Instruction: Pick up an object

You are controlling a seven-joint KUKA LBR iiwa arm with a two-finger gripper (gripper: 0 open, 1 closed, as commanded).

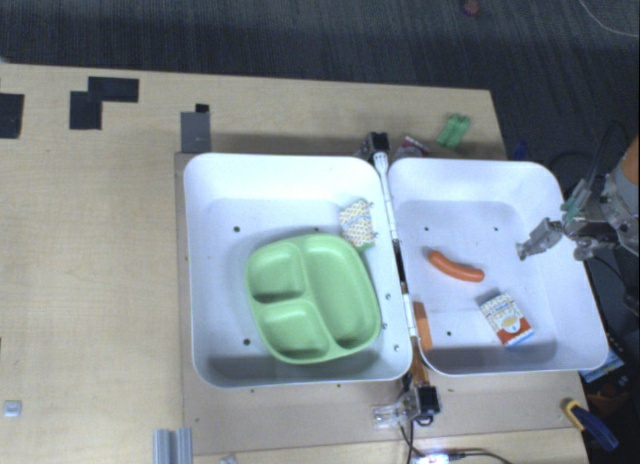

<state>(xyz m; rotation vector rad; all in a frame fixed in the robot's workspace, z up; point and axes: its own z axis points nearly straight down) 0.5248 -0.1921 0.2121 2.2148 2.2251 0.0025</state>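
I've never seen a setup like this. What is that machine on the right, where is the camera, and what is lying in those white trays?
The one camera looks down at a slant on a wooden bench bearing two white bins. The left bin holds a green divided plate and a small patterned packet. The right bin holds a toy sausage, a small carton and an orange piece by the left wall. The machine is a robot arm; its gripper hovers at the right bin's edge, holding nothing.
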